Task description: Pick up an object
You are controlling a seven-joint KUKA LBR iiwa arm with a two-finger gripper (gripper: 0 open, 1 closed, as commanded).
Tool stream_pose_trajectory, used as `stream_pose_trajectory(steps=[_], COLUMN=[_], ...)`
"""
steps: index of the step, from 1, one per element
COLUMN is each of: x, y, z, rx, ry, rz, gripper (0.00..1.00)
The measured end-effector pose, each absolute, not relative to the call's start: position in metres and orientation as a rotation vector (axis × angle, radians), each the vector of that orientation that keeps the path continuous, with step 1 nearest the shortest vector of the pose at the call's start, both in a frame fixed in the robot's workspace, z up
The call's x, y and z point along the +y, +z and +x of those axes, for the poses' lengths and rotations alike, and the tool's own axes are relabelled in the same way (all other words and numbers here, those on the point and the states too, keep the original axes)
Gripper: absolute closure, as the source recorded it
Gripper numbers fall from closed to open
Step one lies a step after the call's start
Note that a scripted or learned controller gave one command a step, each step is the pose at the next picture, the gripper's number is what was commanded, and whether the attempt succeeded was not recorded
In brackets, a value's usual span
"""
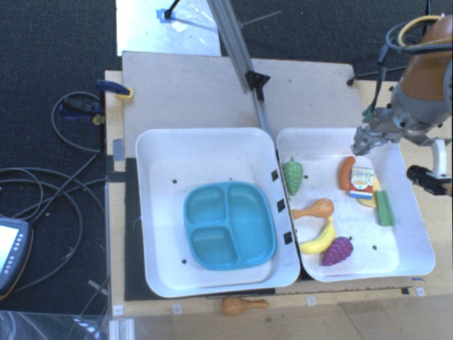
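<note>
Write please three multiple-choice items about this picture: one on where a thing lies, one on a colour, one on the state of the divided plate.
1. Where does the blue divided plate lie?
A. In the left bin
B. In the right bin
C. On the bench outside both bins

2. What colour is the bunch of grapes beside the banana?
A. Green
B. Purple
C. Orange

3. In what state are the compartments of the plate?
A. One holds the banana
B. All hold toy food
C. None holds anything

Answers:
1. A, the plate rests on the floor of the left bin.
2. B, the grapes near the front edge of the right bin are purple.
3. C, all three compartments show only bare blue surface, while the toy food lies in the right bin.
</note>
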State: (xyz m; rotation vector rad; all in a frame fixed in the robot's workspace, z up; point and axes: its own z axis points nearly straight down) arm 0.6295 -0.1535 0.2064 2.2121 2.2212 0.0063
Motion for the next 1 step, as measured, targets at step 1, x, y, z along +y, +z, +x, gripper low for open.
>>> stream_pose_trajectory(steps=[1], x=[-0.1536], y=[0.2242], z=[0.6306], rx=[2.225], ry=[0.004], rz=[2.212], gripper=[1.0])
